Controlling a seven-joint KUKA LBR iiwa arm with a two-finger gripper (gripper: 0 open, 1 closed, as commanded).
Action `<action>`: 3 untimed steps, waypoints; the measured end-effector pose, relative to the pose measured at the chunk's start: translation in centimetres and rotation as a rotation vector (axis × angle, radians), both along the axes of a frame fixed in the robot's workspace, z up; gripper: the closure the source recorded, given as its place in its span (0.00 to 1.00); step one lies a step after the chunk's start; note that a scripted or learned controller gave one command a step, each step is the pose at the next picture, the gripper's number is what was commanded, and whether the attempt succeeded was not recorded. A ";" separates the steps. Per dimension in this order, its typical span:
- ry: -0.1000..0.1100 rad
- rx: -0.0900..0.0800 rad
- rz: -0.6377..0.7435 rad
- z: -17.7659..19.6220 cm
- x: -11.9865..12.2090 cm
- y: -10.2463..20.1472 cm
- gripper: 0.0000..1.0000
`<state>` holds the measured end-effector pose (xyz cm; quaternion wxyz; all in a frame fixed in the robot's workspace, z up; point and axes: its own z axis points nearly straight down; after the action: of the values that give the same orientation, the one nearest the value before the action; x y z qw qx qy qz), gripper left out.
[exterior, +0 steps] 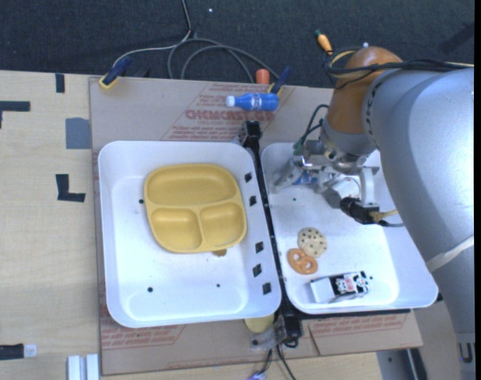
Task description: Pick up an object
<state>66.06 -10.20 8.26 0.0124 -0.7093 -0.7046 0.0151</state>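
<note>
Gripper [303, 171] hung over the right white bin [398, 279], far end; claw state could not be told. Round cracker [311, 241], orange pretzel-shaped piece [301, 261] and small black-and-white box [339, 286] lay near its front. Yellow divided plastic plate [196, 207] sat in the left bin [121, 244].

Wooden bench [34, 236] with cardboard sheet [185, 109], two white bins [117, 291] atop.

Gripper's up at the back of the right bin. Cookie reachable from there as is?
Probably yes. The cookie lies flat on the right bin floor, in front of the gripper, with bare floor between them. The pretzel touches its near edge, so a wide grasp might catch that too.
</note>
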 end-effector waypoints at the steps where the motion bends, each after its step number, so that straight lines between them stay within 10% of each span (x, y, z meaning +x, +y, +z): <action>1: 0.010 -0.001 0.001 0.8 -0.2 -0.1 1.00; 2: 0.009 0.000 0.001 0.8 -0.2 0.0 0.00; 3: 0.004 0.015 0.003 0.4 0.0 -1.1 0.00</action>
<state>66.03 -11.32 8.67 0.0190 -0.7081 -0.7058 0.0110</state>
